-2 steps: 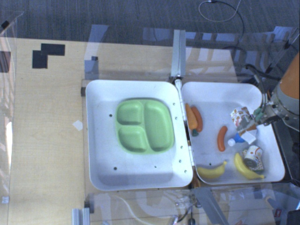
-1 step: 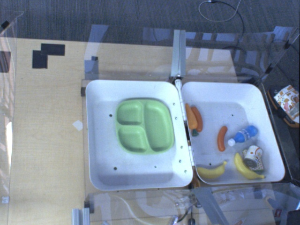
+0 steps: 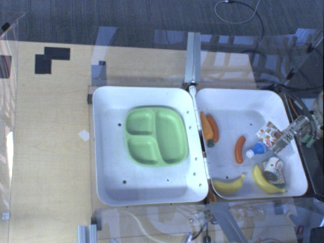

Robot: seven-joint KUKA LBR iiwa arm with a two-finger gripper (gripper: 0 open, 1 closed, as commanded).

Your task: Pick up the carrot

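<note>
The carrot [image 3: 206,127] is orange with a dark green end. It lies lengthwise against the left wall of the right bin [image 3: 238,101], with nothing holding it. My gripper [image 3: 282,142] hangs over the right side of that bin, above a snack packet [image 3: 268,133] and a small blue bottle [image 3: 257,150]. It is far to the right of the carrot and nothing shows in its grasp.
A red-brown sausage [image 3: 215,127] lies right beside the carrot, and another sausage [image 3: 239,149] sits mid-bin. Two bananas [image 3: 229,185] [image 3: 267,180] and a can [image 3: 273,168] sit near the front wall. The left bin [image 3: 109,151] holds a green divided plate [image 3: 155,135].
</note>
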